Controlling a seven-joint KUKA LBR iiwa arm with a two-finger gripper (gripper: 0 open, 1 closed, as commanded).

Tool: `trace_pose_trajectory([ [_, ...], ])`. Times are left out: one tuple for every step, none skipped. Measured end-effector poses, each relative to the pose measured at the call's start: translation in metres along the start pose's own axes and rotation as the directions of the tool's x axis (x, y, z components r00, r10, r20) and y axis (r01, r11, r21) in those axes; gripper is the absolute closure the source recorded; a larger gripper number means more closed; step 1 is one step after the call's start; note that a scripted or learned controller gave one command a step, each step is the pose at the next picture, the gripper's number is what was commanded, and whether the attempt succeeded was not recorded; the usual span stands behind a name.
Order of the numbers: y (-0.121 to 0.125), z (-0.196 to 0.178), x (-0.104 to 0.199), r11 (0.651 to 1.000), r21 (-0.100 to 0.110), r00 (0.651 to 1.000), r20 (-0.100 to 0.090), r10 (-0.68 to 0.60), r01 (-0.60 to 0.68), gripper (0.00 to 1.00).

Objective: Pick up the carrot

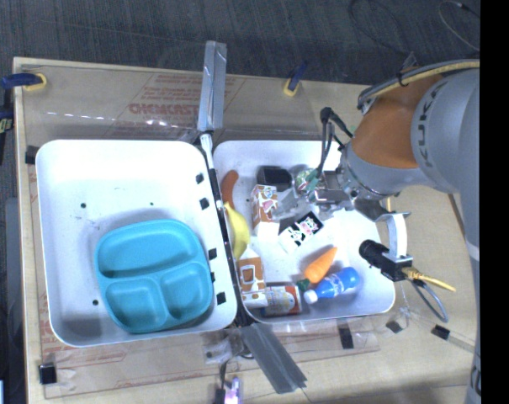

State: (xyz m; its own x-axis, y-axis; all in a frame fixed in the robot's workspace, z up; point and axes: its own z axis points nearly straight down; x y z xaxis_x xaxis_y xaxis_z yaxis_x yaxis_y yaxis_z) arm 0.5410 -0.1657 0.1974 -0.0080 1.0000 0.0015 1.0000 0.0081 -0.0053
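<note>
Task not done yet, as far as one can judge: the carrot (320,263) lies loose in the right bin (355,305), toward its near-right part, orange body tilted w/ its upper end pointing up-right, nothing gripping it. It sits just above the blue-and-white bottle (333,285) and just below-right of a black-and-white card (299,230). Gripper (315,194) is over the far-middle of the same bin, near a black block (274,176) and a crumpled shiny packet (304,178), apart from the carrot. Whether it's released or clenched: can't tell, the metal parts blur into the clutter there, and nothing can be made out as held. So what's left is prob. the whole pick: move over the carrot, come down, close, lift. Arm comes in from the right, orange band (389,137) over the bin's far-right corner, grey link behind it running off to the right, wrist bent down and leftward into the bin; a cable loops up beside the wrist. Other stuff in the right bin: banana (236,231) along the divider side, a brown sausage-like piece (229,187) above it, a printed carton (265,204) mid-bin, another carton (251,276) and a flat box (278,300) along the near wall. Left bin (60,175) holds a blue compartment tray (156,274). Crowding around the carrot is tight, esp. the bottle touching or nearly so, which could foul a grasp.
</note>
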Motion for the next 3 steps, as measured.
trace_pose_trajectory([
  [-0.040, 0.107, -0.045, 0.999, -0.001, 0.999, 0.000, 0.045, -0.045, 0.00],
  [-0.064, 0.106, -0.039, 1.000, -0.003, 1.000, 0.000, 0.018, -0.018, 0.00],
  [-0.063, 0.097, -0.040, 1.000, -0.003, 1.000, 0.001, 0.012, -0.012, 1.00],
])
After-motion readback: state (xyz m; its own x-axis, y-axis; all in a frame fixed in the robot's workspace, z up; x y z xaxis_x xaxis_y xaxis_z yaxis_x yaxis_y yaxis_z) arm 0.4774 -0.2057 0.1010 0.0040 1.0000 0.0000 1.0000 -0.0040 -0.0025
